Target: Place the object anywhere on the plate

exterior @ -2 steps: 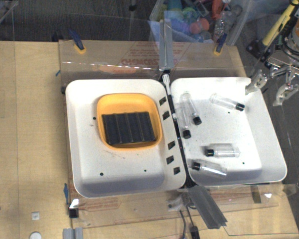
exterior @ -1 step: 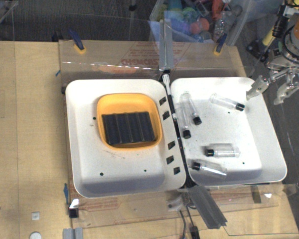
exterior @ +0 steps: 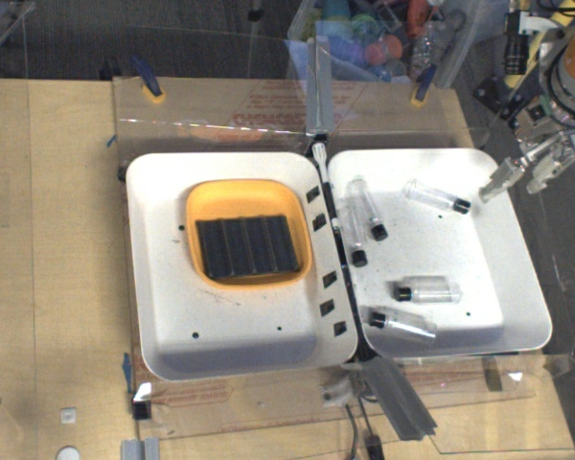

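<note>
An orange plate lies in the left bin. A black ridged rectangular object rests flat on the plate and covers most of its middle. My gripper hangs over the far right rim of the right bin, well away from the plate and the black object. The nearest thing to it is a clear vial with a black cap, just to its left.
Several clear vials with black caps lie in the right bin, two by the divider, one near the middle and one at the front. A clear box of colourful toys stands behind the bins.
</note>
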Tool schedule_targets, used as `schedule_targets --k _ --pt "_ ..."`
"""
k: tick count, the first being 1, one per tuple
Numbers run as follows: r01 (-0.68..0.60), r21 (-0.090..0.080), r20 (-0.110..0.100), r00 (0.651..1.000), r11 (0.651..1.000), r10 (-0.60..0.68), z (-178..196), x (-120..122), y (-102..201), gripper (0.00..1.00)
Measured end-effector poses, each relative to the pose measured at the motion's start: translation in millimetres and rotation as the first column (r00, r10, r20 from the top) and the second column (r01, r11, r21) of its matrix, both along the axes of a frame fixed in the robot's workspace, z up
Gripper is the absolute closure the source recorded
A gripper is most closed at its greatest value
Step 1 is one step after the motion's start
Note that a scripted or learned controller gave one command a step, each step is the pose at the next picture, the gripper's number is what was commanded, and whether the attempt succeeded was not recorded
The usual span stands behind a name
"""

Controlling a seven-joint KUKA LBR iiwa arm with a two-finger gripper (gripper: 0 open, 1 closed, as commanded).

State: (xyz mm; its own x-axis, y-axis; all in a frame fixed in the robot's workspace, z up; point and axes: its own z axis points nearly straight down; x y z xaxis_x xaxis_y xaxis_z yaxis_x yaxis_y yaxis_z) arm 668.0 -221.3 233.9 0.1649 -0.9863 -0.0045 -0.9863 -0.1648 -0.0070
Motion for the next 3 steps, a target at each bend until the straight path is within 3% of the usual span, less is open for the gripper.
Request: schedule_targets --k 1,2,3 --pt "-0.309 0.001 -0.005 0.951 0.951 0.309 -11.2 -0.9 17.8 0.00" --pt "-0.396 -0.002 -0.001 0.918 0.918 0.396 -3.2 -0.2 9.4 0.00" --pt "-0.536 -0.001 -0.003 0.844 0.844 0.536 -5.2 -0.6 15.4 0.00"
